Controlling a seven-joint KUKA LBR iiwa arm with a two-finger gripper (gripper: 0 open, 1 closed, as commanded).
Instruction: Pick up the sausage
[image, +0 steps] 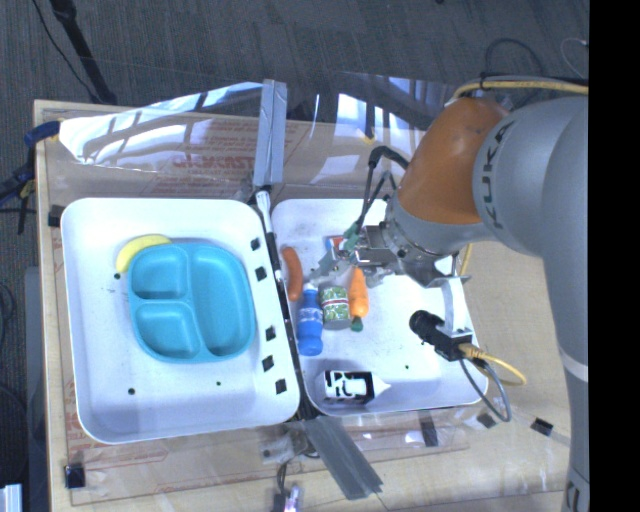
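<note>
Camera view, sweeping from the left: the left bin carries a blue divided plate with a yellow banana peeking from under its upper left edge; across the divider, the right bin is where it all happens; the sausage lies lengthwise hard against that bin's left wall, just above a blue bottle; beside the bottle a green-labelled can, then a carrot, all crowded together; a black-and-white box rests near the lower rim; the gripper hovers over the carrot and can, a little right of the sausage; how wide the claw stands I cannot tell, and nothing shows in its hold; the risk, as I judge it: a descent from here meets carrot or can instead, or the bin wall blocks one side of the sausage and the grasp slips.
</note>
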